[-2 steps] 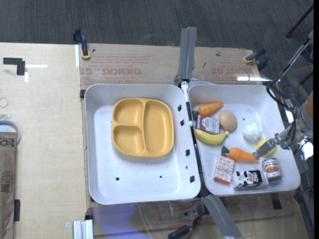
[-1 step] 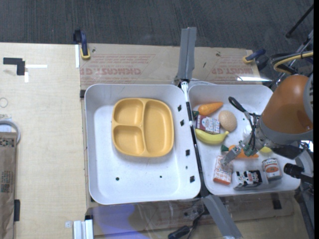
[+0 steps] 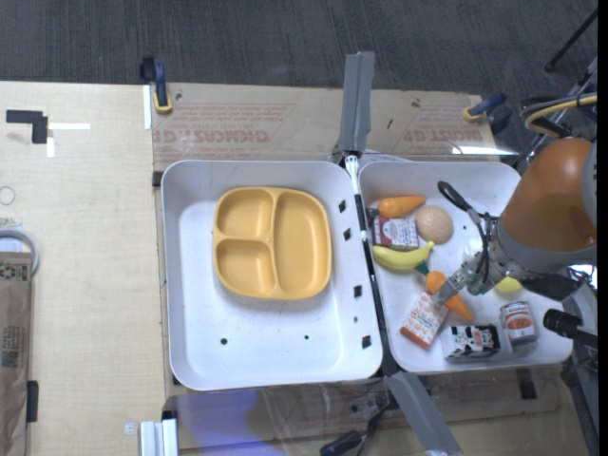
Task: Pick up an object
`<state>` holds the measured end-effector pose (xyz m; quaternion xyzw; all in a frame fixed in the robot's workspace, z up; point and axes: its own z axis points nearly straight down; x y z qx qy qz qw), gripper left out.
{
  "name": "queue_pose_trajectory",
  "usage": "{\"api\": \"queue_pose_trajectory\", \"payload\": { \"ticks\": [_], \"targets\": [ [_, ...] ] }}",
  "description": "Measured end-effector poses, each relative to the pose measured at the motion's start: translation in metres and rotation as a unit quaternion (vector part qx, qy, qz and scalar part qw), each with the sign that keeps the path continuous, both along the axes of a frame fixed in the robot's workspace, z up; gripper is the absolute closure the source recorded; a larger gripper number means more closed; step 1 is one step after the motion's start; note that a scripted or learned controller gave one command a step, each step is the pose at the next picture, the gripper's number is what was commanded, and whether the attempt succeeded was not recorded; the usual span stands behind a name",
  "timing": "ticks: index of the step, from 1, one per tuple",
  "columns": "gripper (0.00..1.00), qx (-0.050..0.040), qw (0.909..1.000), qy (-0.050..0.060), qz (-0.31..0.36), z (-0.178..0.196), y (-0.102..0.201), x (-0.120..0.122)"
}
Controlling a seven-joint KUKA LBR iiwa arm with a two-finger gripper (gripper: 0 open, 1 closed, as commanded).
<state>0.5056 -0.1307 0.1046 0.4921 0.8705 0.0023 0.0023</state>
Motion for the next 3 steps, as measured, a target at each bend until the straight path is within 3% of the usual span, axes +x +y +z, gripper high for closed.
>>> {"api": "queue_pose_trajectory", "payload": {
  "ticks": [1, 2, 3],
  "targets": [
    [1.0, -0.0013, 0.9978, 0.003, -0.066, 0.112, 0.053, 0.086],
    [1.0, -0.0011, 0.9924, 0.005, -0.123, 0.086, 0.07, 0.072],
    [1.0, -0.0016, 0.9991, 0.003, -0.041, 0.164, 0.087, 0.036]
  ]
}}
